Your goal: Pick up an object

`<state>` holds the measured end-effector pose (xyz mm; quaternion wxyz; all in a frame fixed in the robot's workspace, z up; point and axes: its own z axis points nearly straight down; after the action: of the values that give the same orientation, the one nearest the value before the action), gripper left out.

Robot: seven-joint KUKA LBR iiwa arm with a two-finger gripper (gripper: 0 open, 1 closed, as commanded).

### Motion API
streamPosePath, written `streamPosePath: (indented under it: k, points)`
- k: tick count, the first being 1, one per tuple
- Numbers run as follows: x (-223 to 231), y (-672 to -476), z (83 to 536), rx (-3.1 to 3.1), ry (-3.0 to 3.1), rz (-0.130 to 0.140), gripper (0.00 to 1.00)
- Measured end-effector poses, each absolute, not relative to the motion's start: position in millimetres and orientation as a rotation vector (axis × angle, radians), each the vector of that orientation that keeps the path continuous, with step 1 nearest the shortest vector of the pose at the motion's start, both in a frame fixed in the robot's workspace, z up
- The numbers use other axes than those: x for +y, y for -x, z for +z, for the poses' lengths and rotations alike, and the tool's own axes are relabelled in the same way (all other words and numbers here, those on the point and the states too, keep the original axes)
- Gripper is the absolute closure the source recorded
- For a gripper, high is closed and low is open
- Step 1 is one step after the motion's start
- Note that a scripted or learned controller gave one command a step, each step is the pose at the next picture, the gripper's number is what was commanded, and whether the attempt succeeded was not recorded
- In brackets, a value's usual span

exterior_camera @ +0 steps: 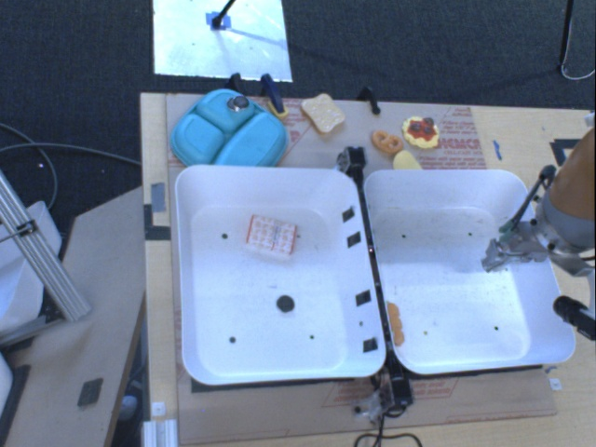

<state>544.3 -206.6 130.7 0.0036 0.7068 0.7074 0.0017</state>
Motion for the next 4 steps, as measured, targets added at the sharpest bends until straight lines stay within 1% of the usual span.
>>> streamPosePath:
  k: [1,2,3,4]
  points:
    - [-159,-625.1,84,2.228,-2.205,0.007,1.00]
    - [-79,-604.2,86,2.231,-2.209,0.007,1.00]
    - [-151,-621.1,87,2.214,-2.218,0.008,1.00]
    - [-33,-667.7,193,2.233,-2.196,0.023,1.00]
